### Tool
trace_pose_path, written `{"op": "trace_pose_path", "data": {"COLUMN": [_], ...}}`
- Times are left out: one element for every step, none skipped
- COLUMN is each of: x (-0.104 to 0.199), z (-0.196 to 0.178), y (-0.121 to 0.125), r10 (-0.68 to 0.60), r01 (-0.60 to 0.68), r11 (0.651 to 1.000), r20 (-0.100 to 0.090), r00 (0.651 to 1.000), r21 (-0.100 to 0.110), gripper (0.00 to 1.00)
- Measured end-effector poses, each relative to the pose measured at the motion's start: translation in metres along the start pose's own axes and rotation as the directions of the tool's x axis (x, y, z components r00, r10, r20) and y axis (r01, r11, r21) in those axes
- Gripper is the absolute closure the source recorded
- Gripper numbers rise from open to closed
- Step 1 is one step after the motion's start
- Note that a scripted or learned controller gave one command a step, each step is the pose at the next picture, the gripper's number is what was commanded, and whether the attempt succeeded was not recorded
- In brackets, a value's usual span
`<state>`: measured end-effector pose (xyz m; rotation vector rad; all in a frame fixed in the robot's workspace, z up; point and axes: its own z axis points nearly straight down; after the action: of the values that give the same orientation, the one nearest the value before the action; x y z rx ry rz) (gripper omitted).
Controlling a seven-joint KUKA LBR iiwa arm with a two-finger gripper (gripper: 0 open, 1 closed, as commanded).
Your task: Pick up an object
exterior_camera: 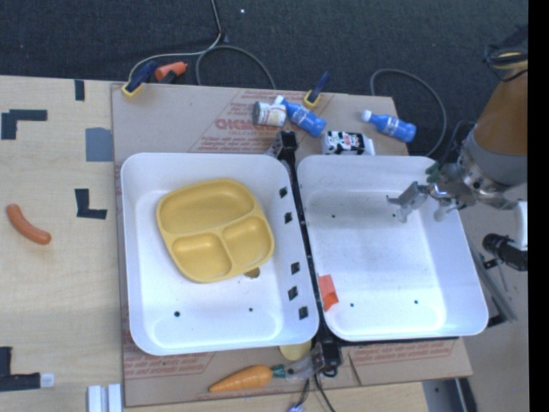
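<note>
Far left, on the wooden bench top: a toy sausage point(28, 225), well apart from both bins.

Left bin point(137, 316): holds a yellow divided plate point(214, 228), three compartments, lying flat in the upper middle. A small dark thing peeks out from under its lower right rim; too small to name. This plate is the only clear candidate inside either bin.

Behind the bins, on the cardboard: a small white bottle point(270, 112) on its side, touching a blue bottle point(306, 118); a black-and-white patterned toy point(347, 143) just beside the right bin's back rim; a second blue bottle point(390, 126) further right. In front, below the bins: a toy carrot point(243, 378).

Right bin point(463, 316): bare white floor, apart from an orange tag at its lower left edge.

Gripper point(422, 200): at the right bin's upper right, fingers spread, nothing between them.

Risks, as judged from here:
- The gripper hangs over bare floor, so closing here would likely catch nothing.
- The plate is wide, flat and thin-rimmed. A two-finger pinch needs the rim; coming down on a flat compartment would probably just slip off or push the plate along.
- Reaching the plate means crossing the divider between the bins; a low pass could knock the rims.
</note>
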<state>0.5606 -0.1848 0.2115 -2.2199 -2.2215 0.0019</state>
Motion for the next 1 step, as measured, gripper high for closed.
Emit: {"op": "trace_pose_path", "data": {"x": [0.0718], "z": [0.1169], "y": [-0.0228], "r10": [-0.004], "r01": [0.004], "r11": [1.000], "r20": [-0.006], "r00": [1.000], "r21": [0.011], "gripper": [0.00]}}
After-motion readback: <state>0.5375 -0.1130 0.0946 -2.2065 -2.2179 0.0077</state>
